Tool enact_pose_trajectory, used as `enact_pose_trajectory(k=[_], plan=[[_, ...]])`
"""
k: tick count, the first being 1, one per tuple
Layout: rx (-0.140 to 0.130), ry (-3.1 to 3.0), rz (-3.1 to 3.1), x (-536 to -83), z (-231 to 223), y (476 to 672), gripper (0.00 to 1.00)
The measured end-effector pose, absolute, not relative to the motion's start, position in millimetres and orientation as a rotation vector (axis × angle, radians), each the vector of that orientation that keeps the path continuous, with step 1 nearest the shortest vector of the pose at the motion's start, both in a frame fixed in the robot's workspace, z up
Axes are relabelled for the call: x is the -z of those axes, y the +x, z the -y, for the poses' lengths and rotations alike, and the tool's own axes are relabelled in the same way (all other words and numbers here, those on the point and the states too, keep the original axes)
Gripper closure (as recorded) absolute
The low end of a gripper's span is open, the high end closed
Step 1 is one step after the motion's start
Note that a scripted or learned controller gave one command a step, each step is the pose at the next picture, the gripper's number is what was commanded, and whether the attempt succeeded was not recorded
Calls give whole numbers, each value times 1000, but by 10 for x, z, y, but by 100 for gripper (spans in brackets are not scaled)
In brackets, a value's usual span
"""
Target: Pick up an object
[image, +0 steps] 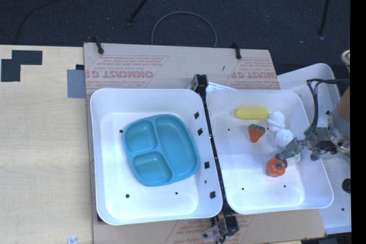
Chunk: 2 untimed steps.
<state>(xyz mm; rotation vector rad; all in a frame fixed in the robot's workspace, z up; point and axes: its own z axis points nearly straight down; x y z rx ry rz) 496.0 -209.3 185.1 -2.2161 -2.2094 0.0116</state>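
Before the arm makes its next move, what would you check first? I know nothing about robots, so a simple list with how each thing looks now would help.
1. Gripper sits over the right bin, near the toys: ok.
2. Nearest target, the orange-red round toy, lies just beside the gripper: ok.
3. Something held between the fingers: cannot tell, the tip is too small and blurred.
4. White toy crowds the gripper's path: not ok, it lies very close.
5. Strawberry and corn cob lie apart from the gripper: ok.
6. Blue divided plate rests in the left bin, out of the way: ok.
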Motion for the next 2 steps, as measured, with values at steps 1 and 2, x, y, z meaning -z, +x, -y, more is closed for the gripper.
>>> enact_pose_trajectory(k=[1,2], plan=[[-1,-2221,2220,-1913,2095,4991,0],[-4,-2217,2216,-1441,2095,4902,0]])
